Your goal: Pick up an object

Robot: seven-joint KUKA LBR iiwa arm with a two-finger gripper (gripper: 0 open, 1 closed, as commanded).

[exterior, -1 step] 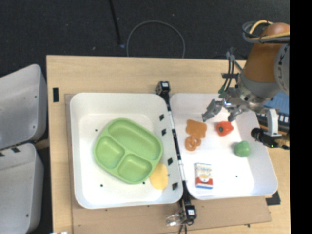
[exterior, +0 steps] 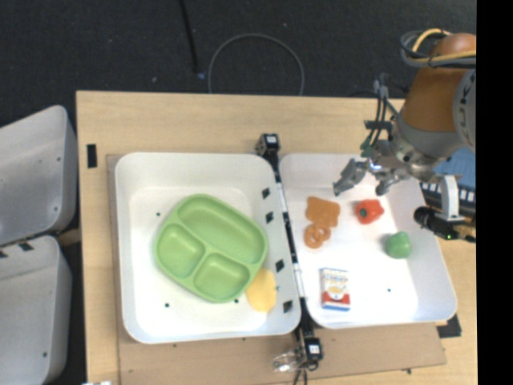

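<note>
- Camera view: the grey two-finger hand [exterior: 367, 178] hangs over the far part of the right shallow white plastic bin [exterior: 425, 291], its two fingers spread apart with nothing between them.
- The small red pepper-shaped toy with a green stem [exterior: 369, 211] lies in that bin just on the near side of the hand, almost under the gap between the fingers. I judge it the likeliest pick, since a short drop toward the near side would bring the fingers around it.
- It is squat and rounded, with no clear long axis, so the wrist angle should matter little.
- To its left, the flat orange bread-like piece [exterior: 322, 209] touches the small orange ring-shaped pretzel toy [exterior: 316, 236]. Both look thin and low, and I judge them harder to pinch.
- The smooth green ball-like fruit [exterior: 397, 245] sits near the right wall, and the small white and red carton [exterior: 335, 288] lies flat nearer the front.
- In the left white bin [exterior: 128, 311], the light green three-compartment plastic tray [exterior: 210, 247] touches the smooth yellow lemon-shaped toy [exterior: 262, 290], well apart from the hand.
- Both bins rest on the pale wooden worktop [exterior: 160, 111].
</note>
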